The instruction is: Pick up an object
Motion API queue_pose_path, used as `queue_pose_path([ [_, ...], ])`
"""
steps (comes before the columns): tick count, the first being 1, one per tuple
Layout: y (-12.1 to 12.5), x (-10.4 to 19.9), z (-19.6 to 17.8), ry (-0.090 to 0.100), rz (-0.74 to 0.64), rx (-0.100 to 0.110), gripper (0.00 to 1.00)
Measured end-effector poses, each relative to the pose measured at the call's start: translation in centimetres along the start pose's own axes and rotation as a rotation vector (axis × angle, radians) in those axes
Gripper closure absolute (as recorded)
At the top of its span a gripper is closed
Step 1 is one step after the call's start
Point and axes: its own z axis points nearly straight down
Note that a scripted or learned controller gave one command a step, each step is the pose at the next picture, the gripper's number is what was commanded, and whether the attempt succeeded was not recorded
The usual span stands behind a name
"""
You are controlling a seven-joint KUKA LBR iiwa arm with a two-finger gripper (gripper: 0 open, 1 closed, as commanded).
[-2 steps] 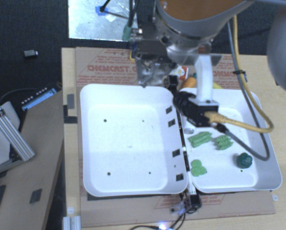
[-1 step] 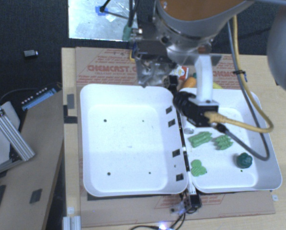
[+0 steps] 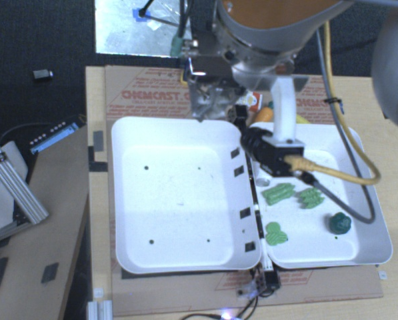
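Observation:
The right bin (image 3: 369, 242) holds a light green ridged piece (image 3: 279, 193), a smaller green piece (image 3: 310, 197), a round green piece (image 3: 275, 234) near the divider, and a dark teal lump (image 3: 340, 223). At the bin's far edge an orange and yellow object (image 3: 264, 115) is partly hidden behind the arm. My gripper (image 3: 209, 104) hangs over the far rim between the bins, above the left bin's back right corner. It is blurred and seen against the wrist, and I see nothing held in it.
The left bin (image 3: 129, 179) is plain white with small dark dots. A black cable block (image 3: 273, 153) and a yellow hose (image 3: 339, 173) from the arm cross the right bin's far half. Cardboard lies under both bins.

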Motion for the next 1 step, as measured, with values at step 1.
queue_pose_path([
  [1, 0.00, 0.00, 0.00, 0.000, 0.000, 0.000, 1.00],
])
